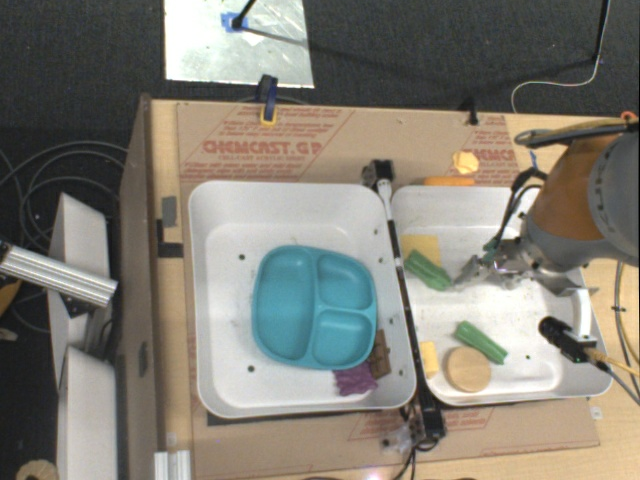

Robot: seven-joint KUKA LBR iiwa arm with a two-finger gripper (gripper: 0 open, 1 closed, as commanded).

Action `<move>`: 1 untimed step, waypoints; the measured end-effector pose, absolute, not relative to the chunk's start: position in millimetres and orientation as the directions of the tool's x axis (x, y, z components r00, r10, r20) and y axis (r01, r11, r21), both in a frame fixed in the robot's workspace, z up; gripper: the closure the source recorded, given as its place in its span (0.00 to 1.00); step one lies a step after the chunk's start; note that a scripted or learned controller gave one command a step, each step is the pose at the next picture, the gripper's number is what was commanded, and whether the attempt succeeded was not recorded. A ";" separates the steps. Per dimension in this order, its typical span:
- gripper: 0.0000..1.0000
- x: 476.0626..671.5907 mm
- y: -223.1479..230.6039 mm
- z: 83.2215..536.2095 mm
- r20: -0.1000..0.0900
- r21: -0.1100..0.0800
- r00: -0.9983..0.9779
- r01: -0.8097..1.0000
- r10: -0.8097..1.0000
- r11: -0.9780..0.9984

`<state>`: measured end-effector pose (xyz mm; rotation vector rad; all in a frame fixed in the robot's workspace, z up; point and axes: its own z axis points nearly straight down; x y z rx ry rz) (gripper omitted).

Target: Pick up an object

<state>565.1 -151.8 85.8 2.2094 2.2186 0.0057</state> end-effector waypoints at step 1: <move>0.00 505.2 -134.5 83.6 0.002 -0.005 0.000 1.000 1.000 0.000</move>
